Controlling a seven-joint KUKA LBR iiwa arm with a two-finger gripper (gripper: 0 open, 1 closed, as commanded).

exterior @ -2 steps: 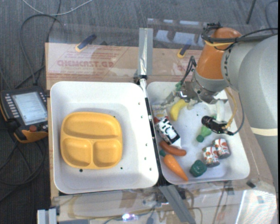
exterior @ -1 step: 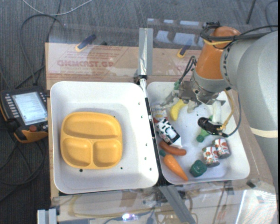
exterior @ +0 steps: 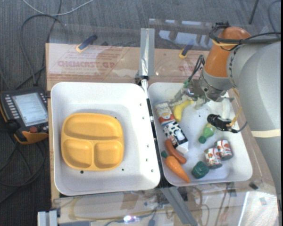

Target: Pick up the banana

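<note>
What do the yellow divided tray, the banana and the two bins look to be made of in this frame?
Yellow divided tray: probably moulded plastic, with a smooth matte surface and rounded compartments. Banana: likely a plastic toy, judging by its uniform yellow and the toy-like food around it, though it is partly hidden by the gripper. Left bin and right bin: white, smooth, slightly glossy, apparently plastic.

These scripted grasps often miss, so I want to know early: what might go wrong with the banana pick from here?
The banana lies crowded in the right bin, against a carton and near the milk carton; the gripper may nudge or grab a neighbour instead. Its curved skin may also slip free.
</note>
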